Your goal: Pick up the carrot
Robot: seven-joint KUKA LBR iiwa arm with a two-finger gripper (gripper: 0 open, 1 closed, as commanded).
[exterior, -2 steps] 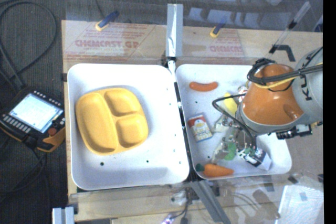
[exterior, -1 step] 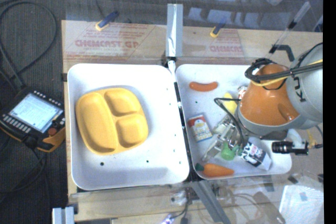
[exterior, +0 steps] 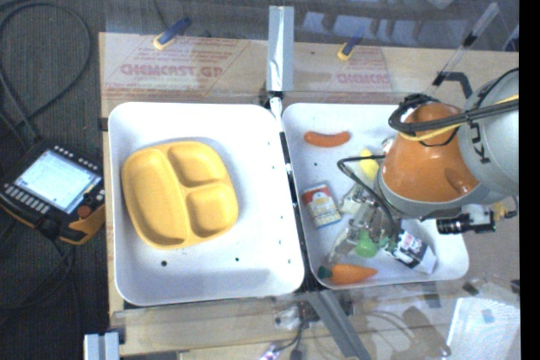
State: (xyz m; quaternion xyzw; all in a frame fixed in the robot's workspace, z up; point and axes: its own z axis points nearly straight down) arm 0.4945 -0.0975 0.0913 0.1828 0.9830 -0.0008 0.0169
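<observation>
The carrot (exterior: 353, 272) lay at the lower edge of the right bin (exterior: 300, 181), low and right of centre in the frame. The gripper (exterior: 364, 233) hung just above it; I could not tell its fingers' state.

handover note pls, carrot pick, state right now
Gripper: low in the right bin, over the clutter near its front; can't tell if the fingers are open or shut, nothing seen between them.
Carrot: lying flat at the right bin's front edge, just ahead of the gripper, apart from it.
Nearby: hot dog at the bin's back, small carton left of the gripper, green item under it.
Left bin: holds the yellow tray.
Done: approach only. Left: grasp the carrot and lift.
</observation>
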